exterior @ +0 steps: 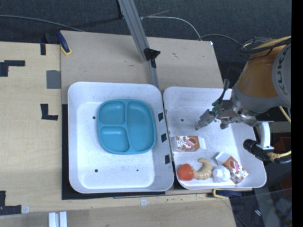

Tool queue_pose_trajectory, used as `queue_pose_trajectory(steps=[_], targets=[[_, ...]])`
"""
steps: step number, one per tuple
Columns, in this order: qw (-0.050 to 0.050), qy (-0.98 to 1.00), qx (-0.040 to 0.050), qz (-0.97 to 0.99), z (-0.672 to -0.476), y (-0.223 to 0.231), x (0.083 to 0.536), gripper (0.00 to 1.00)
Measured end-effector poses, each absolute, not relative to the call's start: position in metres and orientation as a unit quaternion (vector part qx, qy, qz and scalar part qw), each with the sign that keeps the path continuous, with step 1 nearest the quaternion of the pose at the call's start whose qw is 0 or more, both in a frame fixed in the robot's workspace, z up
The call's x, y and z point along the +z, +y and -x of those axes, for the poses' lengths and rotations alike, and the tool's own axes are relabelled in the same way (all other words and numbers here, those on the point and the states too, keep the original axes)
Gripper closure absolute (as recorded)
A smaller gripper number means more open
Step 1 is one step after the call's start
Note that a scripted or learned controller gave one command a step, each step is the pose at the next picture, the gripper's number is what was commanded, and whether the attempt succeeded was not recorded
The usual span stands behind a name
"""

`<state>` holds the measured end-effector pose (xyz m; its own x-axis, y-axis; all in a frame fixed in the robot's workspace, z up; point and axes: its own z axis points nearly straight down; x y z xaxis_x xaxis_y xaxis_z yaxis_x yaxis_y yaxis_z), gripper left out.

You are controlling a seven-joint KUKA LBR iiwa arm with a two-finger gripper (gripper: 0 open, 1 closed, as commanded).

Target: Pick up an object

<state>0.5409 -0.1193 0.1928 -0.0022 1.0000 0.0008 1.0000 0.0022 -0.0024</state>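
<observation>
Teal divided plate (126,126), white bins (80,174), red tomato (186,172), tan croissant (204,169), orange-banded grey arm (260,82)

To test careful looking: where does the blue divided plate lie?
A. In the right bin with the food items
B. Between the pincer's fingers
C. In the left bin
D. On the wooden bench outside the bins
C: the blue divided plate lies flat in the left bin, apart from the pincer over the right bin.

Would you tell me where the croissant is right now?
The croissant lies near the front edge of the right bin, between the tomato and a white object.
</observation>
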Motion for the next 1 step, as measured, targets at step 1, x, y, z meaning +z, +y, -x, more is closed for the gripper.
queue_pose_trajectory(steps=[1], targets=[[0.001, -0.708, 0.0005, 0.706, -0.5409, -0.1193, 0.1929, 0.00]])
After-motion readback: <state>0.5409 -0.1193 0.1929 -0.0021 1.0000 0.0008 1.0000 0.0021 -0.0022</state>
